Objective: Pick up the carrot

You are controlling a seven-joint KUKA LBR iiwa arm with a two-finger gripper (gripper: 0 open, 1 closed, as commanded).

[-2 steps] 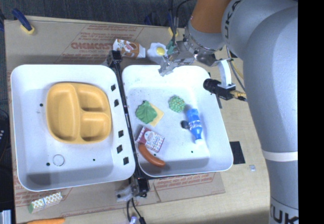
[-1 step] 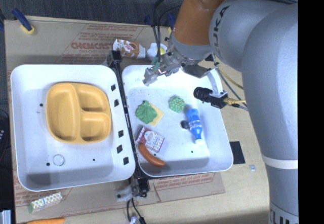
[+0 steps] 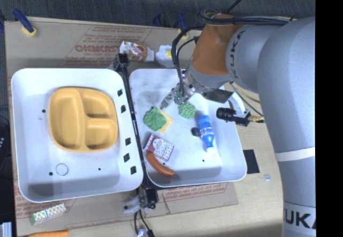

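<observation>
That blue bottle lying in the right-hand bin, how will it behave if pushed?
The blue bottle lies on its side and looks round, so it would probably roll. It seems to be smooth plastic, so it is likely light and a bit slippery.

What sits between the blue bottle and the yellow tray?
In the camera view, a green leaf on a yellow slice lies between the bottle and the tray.

Even overhead light, soft shadows, slightly grainy, mild blur
</observation>
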